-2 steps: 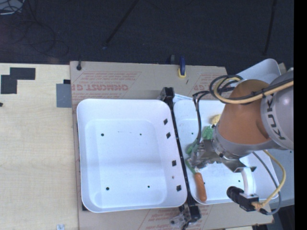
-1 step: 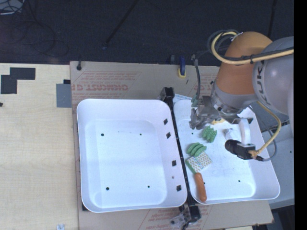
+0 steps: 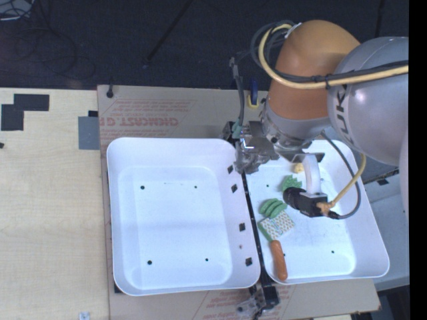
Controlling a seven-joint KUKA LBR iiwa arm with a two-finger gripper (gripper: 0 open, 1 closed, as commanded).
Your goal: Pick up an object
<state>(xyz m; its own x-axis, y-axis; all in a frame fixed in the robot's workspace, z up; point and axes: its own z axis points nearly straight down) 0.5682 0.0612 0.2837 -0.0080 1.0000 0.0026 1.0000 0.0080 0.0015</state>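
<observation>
**Objects (image 3: 272, 207) bunched at the right bin's left wall leave little room for a clean pick**

Largest in view, the arm (image 3: 373, 105) leans over the far half of the right bin (image 3: 347, 245) and hides much of its floor there. The left bin (image 3: 120, 212) beside it offers nothing to pick, so any drift over the shared wall is likely a wasted try. The pincer (image 3: 248, 151) hangs at the right bin's far left corner, very close to that wall. I cannot tell how far open it is or whether it has hold of anything. A descent from there could strike the rim rather than reach the floor.

Every candidate lies in the right bin, along its left side:

- **Orange stick (image 3: 279, 260):** It lies near the near left corner, close to the wall. A closing grip could pinch plastic or roll it away.
- **Patterned pad (image 3: 277, 226):** It looks flat and thin, so I judge it likely to slip out of a grip.
- **Ridged green piece (image 3: 272, 207):** It touches or overlaps the pad's far edge. A grab could catch both or push one aside.
- **Smaller green piece (image 3: 290, 182) and pale yellow bit (image 3: 298, 168):** They sit further towards the far wall, partly under the wrist. They are small enough to be missed.
</observation>
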